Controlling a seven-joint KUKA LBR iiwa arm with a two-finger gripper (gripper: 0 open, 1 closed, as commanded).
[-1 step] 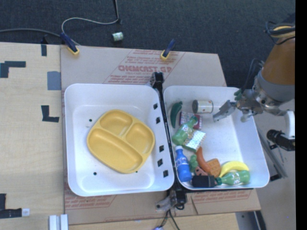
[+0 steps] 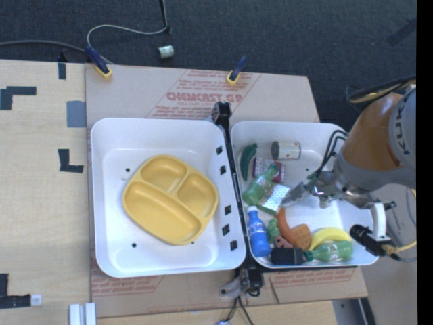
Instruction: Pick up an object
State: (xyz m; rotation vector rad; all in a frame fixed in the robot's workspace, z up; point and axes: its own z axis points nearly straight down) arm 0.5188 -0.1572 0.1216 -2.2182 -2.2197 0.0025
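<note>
The gripper [image 2: 295, 193], fingers slightly parted and holding nothing, hangs low in the right bin [image 2: 308, 128] beside the silvery packet [image 2: 276, 197], apparently lining up a grasp.

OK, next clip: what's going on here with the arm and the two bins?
The arm reaches in over the right bin, its hand low among a clutter of small items: a blue bottle, a banana, a green bottle and a small can. No item is visibly between its fingers, so nothing looks picked yet. The left bin holds a yellow divided tray, untouched.
</note>
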